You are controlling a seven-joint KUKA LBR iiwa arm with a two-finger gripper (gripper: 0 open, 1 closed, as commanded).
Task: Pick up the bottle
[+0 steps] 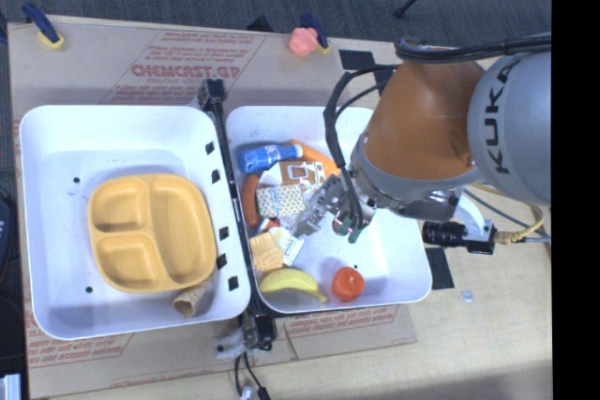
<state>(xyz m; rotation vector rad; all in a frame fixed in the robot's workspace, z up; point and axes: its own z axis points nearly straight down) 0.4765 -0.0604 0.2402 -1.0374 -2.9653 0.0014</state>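
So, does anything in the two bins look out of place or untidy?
Yes. In the right bin the bottle lies on its side among piled items, and a brown object sits beside the yellow tray.

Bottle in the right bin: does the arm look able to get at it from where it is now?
Probably yes. The bottle lies at the bin's far left, on top of the pile with nothing over it, and the gripper hangs just beside it, above the packets.

The yellow three-compartment plastic plate (150, 230) lies in the left white bin (37, 201), with a tan cone-shaped piece (192, 301) just before it. In the right white bin (408, 281), the blue-capped bottle (269, 155) lies at the back left, the yellow banana (291, 283) at the front, and the small red tomato (348, 283) just right of the banana. The gripper (330, 211) hangs over the middle of the right bin.
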